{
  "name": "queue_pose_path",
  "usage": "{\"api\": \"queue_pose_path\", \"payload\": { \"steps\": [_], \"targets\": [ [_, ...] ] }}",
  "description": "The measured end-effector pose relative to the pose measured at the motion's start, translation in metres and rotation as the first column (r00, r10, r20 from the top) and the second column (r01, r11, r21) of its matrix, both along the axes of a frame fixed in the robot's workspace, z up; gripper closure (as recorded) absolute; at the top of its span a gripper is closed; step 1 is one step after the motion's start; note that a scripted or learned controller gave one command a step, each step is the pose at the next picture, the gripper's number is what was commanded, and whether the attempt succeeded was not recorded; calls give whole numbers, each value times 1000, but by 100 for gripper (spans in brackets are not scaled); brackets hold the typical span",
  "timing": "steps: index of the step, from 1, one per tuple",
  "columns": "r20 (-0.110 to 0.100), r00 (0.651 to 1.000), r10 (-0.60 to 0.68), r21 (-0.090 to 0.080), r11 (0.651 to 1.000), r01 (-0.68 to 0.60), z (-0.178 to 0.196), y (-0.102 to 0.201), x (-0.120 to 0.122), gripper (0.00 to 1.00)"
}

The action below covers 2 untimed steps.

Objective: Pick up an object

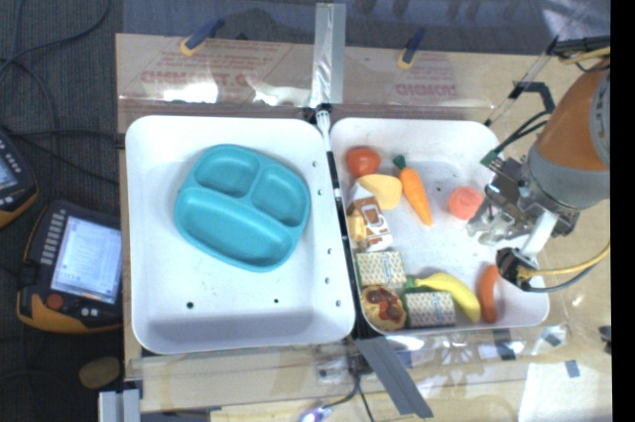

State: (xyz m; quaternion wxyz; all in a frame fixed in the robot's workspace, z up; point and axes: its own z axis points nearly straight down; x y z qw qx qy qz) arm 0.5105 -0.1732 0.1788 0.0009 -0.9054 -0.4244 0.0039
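Note:
The right bin [437, 134] holds several toy foods. A red tomato [363, 160] lies at its far left, with a yellow piece [381, 191] and an orange carrot [417, 197] just below it. A pink-orange round piece [464, 203] sits mid-right. Along the near side lie a banana [451, 291], a red sausage [487, 292] and small printed packets [380, 267]. My gripper [490, 225] hangs over the bin's right side, just right of the round piece and above the sausage. Nothing shows between its tips.
The left bin [159, 301] carries a blue divided plate [243, 205]. Yellow and black cables [556, 266] loop from the wrist past the right bin's rim. A teach pendant [69, 266] lies off the bench at the left.

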Motion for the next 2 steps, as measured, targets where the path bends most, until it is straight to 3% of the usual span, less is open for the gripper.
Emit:
{"api": "queue_pose_path", "payload": {
  "steps": [1, 2],
  "targets": [
    [1, 952, 306, 1, 952, -306, 82, -35, -26, 100],
    [1, 932, 363, 7, 932, -363, -59, -35, -28, 100]
  ]
}}
